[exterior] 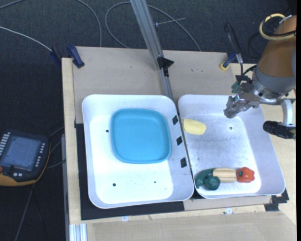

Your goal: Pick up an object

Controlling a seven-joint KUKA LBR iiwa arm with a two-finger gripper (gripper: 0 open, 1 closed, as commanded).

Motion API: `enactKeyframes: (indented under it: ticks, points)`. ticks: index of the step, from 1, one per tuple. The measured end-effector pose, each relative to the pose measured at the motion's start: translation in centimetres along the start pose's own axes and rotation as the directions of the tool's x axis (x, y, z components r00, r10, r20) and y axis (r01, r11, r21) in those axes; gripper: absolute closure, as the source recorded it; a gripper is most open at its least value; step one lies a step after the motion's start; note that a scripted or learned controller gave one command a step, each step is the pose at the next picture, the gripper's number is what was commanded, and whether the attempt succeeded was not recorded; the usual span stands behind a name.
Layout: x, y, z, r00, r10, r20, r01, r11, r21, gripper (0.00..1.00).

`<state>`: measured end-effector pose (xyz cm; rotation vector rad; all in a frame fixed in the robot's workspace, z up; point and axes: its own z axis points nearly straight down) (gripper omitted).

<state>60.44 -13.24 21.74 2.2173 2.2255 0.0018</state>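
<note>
Fixed overhead slant over both bins (94, 141)

we see a pale wooden bench (122, 66) on dark carpet (28, 70), with thin cables (89, 14) looping across it. a handheld control pendant (21, 157) lies at the left.

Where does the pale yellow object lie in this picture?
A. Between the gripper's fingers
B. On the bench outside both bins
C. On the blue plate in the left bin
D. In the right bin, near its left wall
D: the pale yellow object rests on the floor of the right bin, close to its left wall, apart from the gripper and the blue plate.
</note>
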Motion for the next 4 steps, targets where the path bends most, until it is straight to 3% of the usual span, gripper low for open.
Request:
enactKeyframes:
  ticks: [3, 4]
  points:
    - [15.1, -2.2, -2.9, 1.0, 0.0, -0.001, 0.0, 1.0, 0.0, 1.0]
    - [20.0, -3.0, -1.4, 1.0, 0.0, 0.0, 0.0, 1.0, 0.001, 1.0]
